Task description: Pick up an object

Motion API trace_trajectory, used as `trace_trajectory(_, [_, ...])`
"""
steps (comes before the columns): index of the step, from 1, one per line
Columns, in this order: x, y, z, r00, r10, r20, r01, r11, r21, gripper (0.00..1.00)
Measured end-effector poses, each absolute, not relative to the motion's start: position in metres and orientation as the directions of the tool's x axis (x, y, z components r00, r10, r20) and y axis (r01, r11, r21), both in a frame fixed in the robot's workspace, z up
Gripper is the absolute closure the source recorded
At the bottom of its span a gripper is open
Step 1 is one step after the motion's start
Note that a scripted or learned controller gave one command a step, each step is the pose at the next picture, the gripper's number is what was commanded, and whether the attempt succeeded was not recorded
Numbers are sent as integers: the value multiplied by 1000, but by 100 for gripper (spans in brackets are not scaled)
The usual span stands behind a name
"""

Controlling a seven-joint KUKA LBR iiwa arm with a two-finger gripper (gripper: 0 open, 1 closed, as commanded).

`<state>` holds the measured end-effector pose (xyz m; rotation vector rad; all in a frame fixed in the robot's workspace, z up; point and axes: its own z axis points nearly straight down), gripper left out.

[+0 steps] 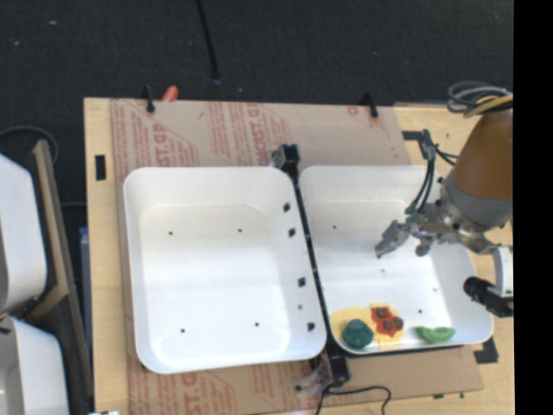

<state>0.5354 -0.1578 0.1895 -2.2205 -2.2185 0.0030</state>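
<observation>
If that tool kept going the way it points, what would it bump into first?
Probably the bare floor of the right bin. The tool points left and downward, well above the objects along the bin's near edge, though depth is hard to judge.

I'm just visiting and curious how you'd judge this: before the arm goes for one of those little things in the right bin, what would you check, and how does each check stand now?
1. Objects present in right bin: ok; teal round object, yellow piece with red-and-dark markings, green object.
2. Objects lie apart from the end effector: ok; they sit along the near wall.
3. End effector carrying nothing: cannot tell.
4. Room around targets: not ok; all three crowd the wall.
5. Left bin out of the arm's way: ok.
</observation>
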Motion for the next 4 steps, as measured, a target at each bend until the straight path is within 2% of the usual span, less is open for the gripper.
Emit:
trace_trajectory(1, [534, -157, 127, 1, 1000, 1, 1000, -1, -5, 0])
trace_trajectory(2, [536, -158, 140, 2, 1000, -1, 1000, -2, 2, 100])
trace_trajectory(4, [539, -156, 225, 0, 1000, -1, 1000, 0, 5, 100])
